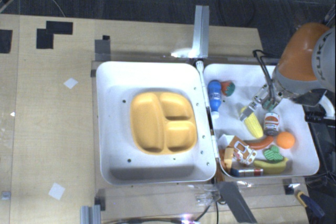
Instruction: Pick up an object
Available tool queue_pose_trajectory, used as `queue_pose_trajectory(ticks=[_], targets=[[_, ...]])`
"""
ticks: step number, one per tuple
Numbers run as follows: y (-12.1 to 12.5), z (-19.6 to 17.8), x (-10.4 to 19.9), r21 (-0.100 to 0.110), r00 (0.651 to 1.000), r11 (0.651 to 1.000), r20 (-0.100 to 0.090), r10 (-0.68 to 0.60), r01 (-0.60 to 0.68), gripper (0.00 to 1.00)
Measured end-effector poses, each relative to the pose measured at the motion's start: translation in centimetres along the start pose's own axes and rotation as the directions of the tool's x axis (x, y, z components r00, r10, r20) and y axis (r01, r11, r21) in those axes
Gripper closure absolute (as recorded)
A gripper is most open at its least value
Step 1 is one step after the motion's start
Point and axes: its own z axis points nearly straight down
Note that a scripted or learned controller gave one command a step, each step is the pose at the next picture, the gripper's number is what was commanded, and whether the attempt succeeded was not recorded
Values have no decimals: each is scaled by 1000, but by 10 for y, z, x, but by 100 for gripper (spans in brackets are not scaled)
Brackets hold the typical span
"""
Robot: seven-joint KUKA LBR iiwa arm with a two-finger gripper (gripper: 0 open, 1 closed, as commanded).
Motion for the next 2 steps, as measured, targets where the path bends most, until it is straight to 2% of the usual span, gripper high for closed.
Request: queue_pose_trajectory(ticks=[1,2], targets=[[48,10,-46,10,991,991,-10,130,-130,0],[72,12,12,0,1000,1000,1,11,-11,0]])
